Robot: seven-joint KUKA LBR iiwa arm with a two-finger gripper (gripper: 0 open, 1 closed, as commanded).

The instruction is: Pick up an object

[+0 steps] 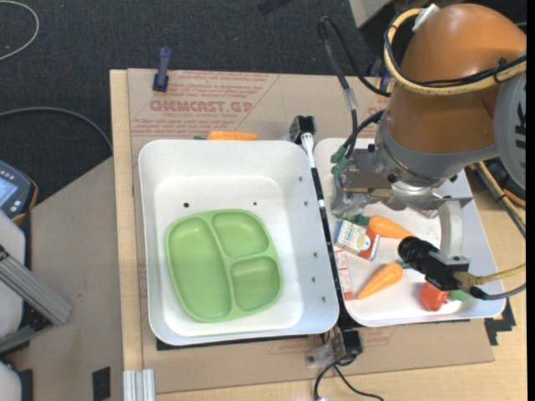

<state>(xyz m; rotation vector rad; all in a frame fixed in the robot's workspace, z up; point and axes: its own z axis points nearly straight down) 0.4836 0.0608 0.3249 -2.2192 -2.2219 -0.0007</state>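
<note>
- The gripper (364,200) is hanging low over the far-left part of the right bin (485,224). The arm's bulky orange wrist is hiding its tip, so I cannot tell how far open it is, and nothing is showing as held.
- Just beside it, toward the near edge, an orange carrot (389,226) is lying with its long axis running roughly across the bin, left to right.
- A small red-and-white carton (355,239) is sitting right next to that carrot, on its left, also close below the gripper.
- A second carrot (379,281) is lying further toward the near rim, angled diagonally, and a small red object (433,296) is resting near the front right corner.
- Judging by this layout, the first carrot and the carton are looking like the nearest candidates: a short shift toward the near edge.
- The left bin (159,190) is holding a green divided plate (223,263), well apart from the gripper.
</note>
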